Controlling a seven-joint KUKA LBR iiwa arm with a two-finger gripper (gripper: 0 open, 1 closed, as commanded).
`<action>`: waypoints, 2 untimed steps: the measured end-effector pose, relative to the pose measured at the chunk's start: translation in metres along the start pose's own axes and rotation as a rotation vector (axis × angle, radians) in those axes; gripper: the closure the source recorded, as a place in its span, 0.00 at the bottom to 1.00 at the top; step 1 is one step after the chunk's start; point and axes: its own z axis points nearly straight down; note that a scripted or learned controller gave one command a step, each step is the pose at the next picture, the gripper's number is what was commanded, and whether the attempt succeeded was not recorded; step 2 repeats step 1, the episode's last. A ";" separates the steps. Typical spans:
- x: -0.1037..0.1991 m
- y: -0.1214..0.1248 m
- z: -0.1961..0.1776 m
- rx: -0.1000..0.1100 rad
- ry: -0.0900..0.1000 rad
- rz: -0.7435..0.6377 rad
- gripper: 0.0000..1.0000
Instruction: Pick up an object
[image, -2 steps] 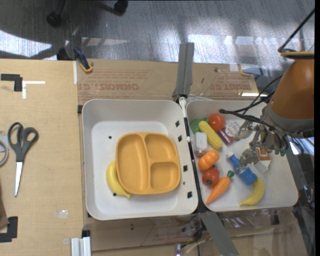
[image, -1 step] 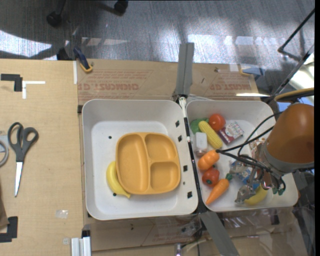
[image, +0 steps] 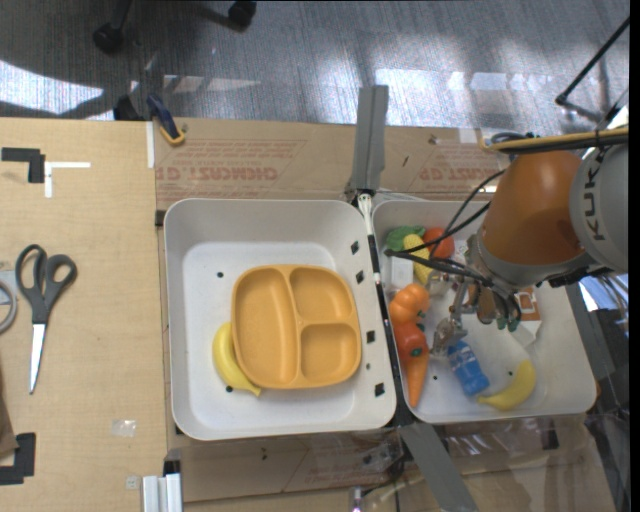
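Camera view: arm low over the right bin, toys beneath it

Camera view gives us two white bins side by side on a cardboard-covered bench; the left bin (image: 190, 330) holds an orange divided plate (image: 297, 326) with three compartments, and a yellow banana (image: 229, 364) lies partly tucked under the plate's left edge. We see the grey arm (image: 535, 215) with its orange band reaching into the right bin (image: 570, 385); its gripper (image: 468, 312) hangs near the middle of that bin, amid cables and metal parts, and we cannot tell how the pincer stands. Just below the gripper lies a small blue bottle (image: 467, 368); whether they touch we cannot say. A second banana (image: 510, 388) rests near the bin's lower right; an orange carrot (image: 414, 362) and an orange pepper-like toy (image: 408, 303) lie along the left wall; a green piece (image: 403, 238) sits at the top left. On the wooden table to the left we see scissors (image: 42, 290).
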 end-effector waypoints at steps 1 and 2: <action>0.066 -0.009 0.001 0.001 0.004 -0.059 0.00; 0.066 -0.009 0.001 0.001 0.004 -0.059 0.00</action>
